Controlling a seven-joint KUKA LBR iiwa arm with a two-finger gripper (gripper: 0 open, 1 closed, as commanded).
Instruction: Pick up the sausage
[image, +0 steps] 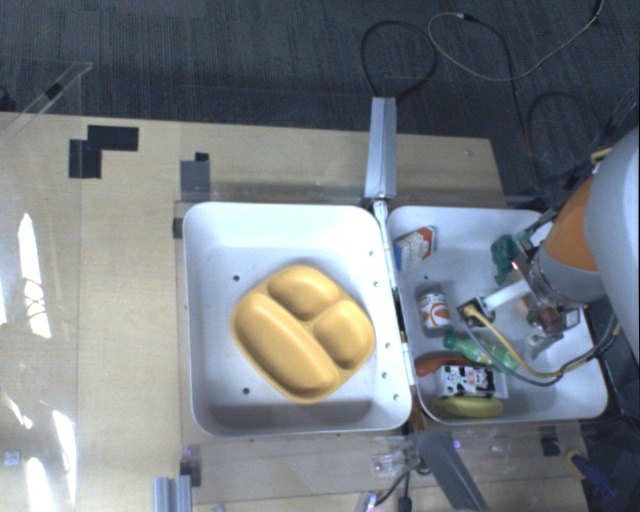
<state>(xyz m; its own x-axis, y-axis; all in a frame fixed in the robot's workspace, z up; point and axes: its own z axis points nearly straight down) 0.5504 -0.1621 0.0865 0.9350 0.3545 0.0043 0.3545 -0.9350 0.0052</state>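
Currently gripper (520, 292) low in right bin (585, 400), well apart from sausage (443, 361); jaws' state unclear.

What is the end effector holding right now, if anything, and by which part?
It cannot be told. The end effector hangs over the right white bin, away from the dark red sausage near the bin's front, and nothing shows in it.
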